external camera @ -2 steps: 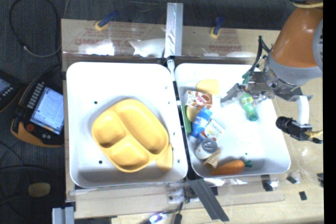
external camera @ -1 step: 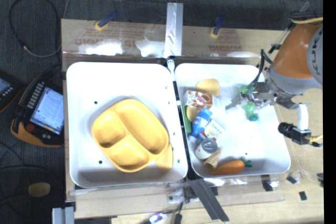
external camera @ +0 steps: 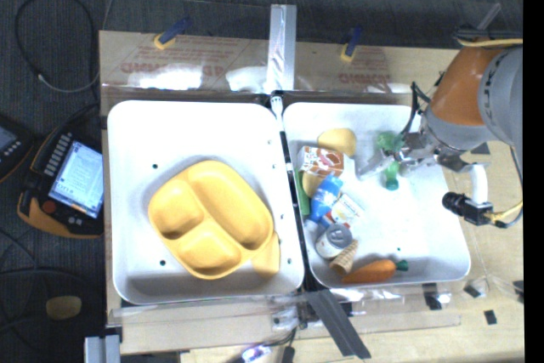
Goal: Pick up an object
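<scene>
my claw (external camera: 387, 159) hangs low over the upper right part of the right bin (external camera: 442, 268), right on top of a small green thing (external camera: 391, 176), and from this slanted look down i cannot tell whether it has anything or nothing at all. the green thing lies by itself on bare white floor, a little apart from the crowd along the bin's left wall: a pale yellow lump (external camera: 338, 140), a red and white packet (external camera: 320, 159), a blue packet (external camera: 326, 198), a round tin (external camera: 331, 241), a cone (external camera: 344, 259) and a carrot (external camera: 371, 270) near the front edge. the left bin (external camera: 127, 183) has the big yellow divided tray (external camera: 212, 218) in it. the first risk, i judge, is a miss: the green thing is small and may be slick, so a slightly off-centre descent could nudge it sideways across the smooth floor. the second is that it could squirt free and skid toward the packets. the third is the back wall, which is near enough that a push in that direction might pin the piece in the corner, where i would struggle to get around it.
</scene>
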Robot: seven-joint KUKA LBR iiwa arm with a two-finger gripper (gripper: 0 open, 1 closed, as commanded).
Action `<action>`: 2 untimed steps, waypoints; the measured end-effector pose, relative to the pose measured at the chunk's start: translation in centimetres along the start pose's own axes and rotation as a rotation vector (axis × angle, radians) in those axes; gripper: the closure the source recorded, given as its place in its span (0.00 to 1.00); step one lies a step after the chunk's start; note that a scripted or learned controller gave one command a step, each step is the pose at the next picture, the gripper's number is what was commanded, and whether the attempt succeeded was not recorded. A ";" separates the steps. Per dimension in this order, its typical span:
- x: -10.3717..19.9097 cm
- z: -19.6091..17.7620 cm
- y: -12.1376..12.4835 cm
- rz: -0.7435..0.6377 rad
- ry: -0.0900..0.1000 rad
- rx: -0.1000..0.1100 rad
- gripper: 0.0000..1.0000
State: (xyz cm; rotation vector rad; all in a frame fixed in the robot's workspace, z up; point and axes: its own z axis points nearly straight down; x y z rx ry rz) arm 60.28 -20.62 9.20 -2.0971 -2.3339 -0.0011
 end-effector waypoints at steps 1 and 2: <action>0.1 -0.6 0.1 -0.002 0.002 0.003 1.00; 3.6 -7.8 3.1 0.181 -0.004 0.004 1.00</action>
